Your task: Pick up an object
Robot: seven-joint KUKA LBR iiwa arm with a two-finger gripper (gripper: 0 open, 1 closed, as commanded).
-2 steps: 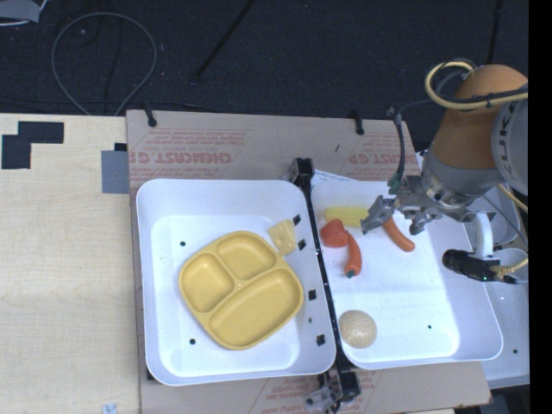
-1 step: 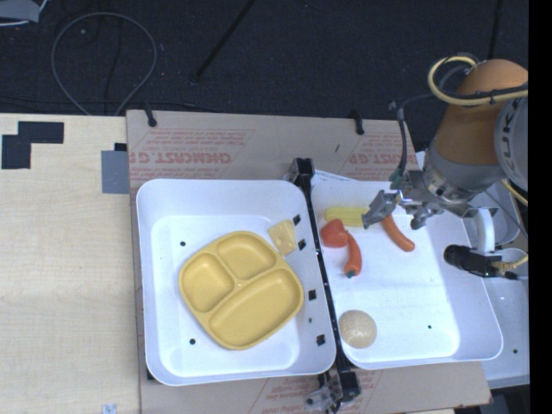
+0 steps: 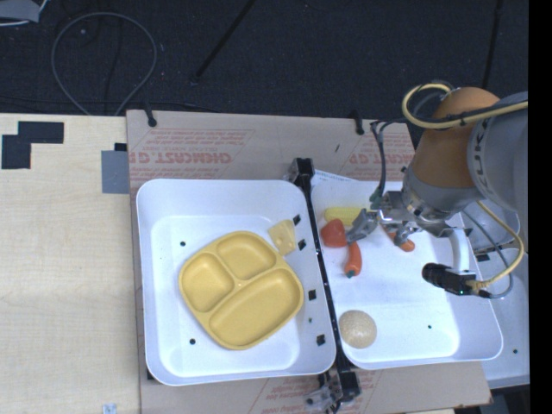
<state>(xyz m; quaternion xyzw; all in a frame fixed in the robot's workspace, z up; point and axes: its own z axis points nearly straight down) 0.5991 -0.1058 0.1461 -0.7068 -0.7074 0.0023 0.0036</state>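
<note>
Several small items are sitting clustered in the right bin (image 3: 431, 352), so I'm hovering the gripper (image 3: 385, 228) there, fingers spread open, gripping nothing, near the carrot (image 3: 353, 260).

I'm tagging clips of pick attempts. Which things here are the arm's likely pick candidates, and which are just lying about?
Belonging to the job:
gripper, over the right bin
red piece
orange carrot
yellow piece
small orange piece
beige ball

Lying about, in the left bin:
yellow divided plate
pale yellow scrap
</note>
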